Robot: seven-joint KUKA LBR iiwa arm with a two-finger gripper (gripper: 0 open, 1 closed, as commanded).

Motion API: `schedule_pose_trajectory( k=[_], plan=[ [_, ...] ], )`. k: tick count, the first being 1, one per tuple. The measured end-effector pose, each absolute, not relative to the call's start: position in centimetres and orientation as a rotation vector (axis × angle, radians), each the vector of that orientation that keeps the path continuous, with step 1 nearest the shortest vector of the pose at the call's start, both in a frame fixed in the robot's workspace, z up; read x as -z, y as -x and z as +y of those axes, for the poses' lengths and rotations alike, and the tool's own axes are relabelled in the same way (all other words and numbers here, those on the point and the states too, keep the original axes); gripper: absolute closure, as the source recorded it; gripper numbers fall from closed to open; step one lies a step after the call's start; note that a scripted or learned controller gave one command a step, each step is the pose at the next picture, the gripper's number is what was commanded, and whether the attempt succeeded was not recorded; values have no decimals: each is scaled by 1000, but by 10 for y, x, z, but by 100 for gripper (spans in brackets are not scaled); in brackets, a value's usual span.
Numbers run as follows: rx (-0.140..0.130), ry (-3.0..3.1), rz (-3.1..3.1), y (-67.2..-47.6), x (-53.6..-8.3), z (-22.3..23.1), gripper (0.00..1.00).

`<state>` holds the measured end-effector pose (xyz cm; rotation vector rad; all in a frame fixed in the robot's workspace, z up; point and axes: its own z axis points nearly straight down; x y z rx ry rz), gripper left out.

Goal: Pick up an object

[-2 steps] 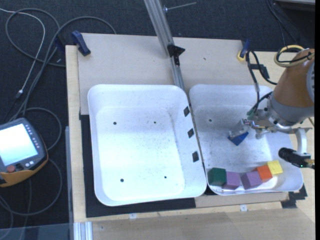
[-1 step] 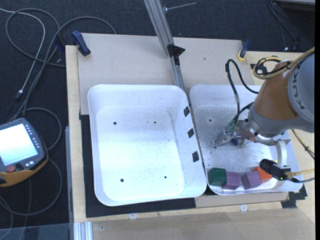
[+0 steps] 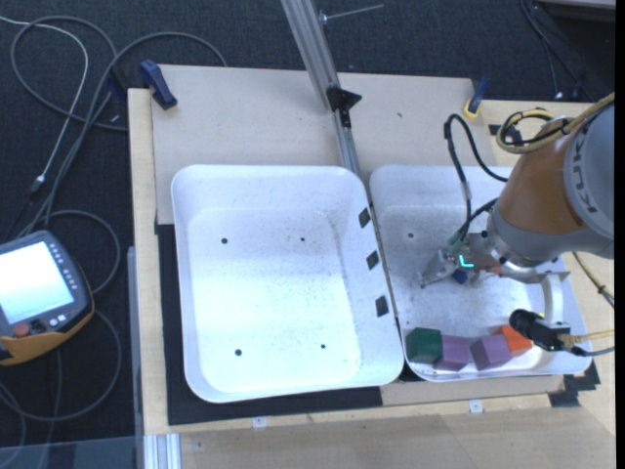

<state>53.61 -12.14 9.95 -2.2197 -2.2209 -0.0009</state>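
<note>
The two-finger gripper hung low over the middle of the right-hand shallow white plastic bin, its thin fingers pointing toward that bin's left wall. Nothing lay between them; how far apart they stood could not be read from this angle. A small green light glowed at the wrist, just under the grey arm with its orange band.

The pickable things sat well apart from the gripper, lined up along the near edge of the right bin. From the near-left corner outward: a dark green cube-like block, a purple block touching it, a second purple block beside that, and a small orange block at the right end of the row. That made four blocks: one green, two purple, one orange.

They looked like small, light, rigid blocks, likely foam or wood, unlikely to crush or slip much. Being packed together against the bin wall, a grasp would probably go best on the green block, across its two free faces.

The left-hand white bin held nothing to count.
</note>
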Motion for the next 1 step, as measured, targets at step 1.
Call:
schedule_pose_trajectory(
  k=[1],
  plan=[
    [5,2224,-2230,-632,-101,-158,0]
  ],
)
